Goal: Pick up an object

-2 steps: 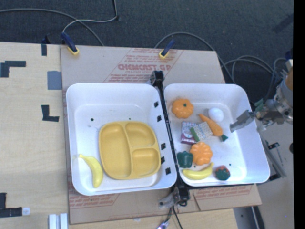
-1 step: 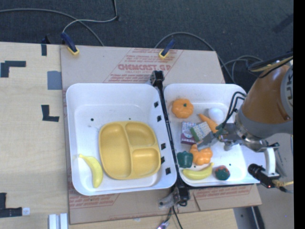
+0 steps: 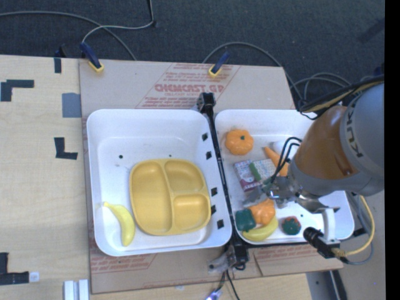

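The right bin holds an orange fruit, a carrot and a clear packet with green and pink print. Near its front wall lie a small orange piece, a green block, a yellow banana and a small green piece. My gripper is low in this bin, between the packet and the small orange piece. The grey and orange wrist hides most of it.
The left bin holds a yellow divided plate and a second banana at its front left corner. A black clip joins the bins at the back. Cables run over the dark floor behind the bench.
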Controlling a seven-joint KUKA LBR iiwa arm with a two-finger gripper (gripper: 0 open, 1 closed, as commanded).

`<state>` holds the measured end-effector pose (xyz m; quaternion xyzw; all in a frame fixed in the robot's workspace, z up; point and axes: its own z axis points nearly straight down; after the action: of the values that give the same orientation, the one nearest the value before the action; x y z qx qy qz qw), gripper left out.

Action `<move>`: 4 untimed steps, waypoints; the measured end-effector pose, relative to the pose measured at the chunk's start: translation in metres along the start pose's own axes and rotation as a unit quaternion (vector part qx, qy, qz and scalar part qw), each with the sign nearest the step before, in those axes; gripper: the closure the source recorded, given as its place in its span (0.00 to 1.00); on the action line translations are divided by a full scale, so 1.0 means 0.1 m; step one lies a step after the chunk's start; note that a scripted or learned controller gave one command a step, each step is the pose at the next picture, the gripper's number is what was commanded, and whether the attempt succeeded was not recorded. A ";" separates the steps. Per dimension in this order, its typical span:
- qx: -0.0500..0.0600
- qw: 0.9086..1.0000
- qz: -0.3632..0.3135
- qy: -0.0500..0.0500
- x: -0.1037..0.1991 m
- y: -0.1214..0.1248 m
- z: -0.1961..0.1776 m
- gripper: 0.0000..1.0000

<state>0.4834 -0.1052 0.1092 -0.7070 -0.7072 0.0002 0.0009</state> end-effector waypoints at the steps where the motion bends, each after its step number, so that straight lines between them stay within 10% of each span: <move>1: -0.004 1.000 -0.001 -0.001 -0.05 1.20 0.22 0.00; 2: 0.000 1.000 -0.001 -0.001 0.03 1.69 0.24 0.00; 4: 0.017 1.000 -0.002 0.002 -0.02 1.79 0.26 0.00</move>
<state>0.6622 -0.1068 0.0828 -0.7051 -0.7089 0.0109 0.0138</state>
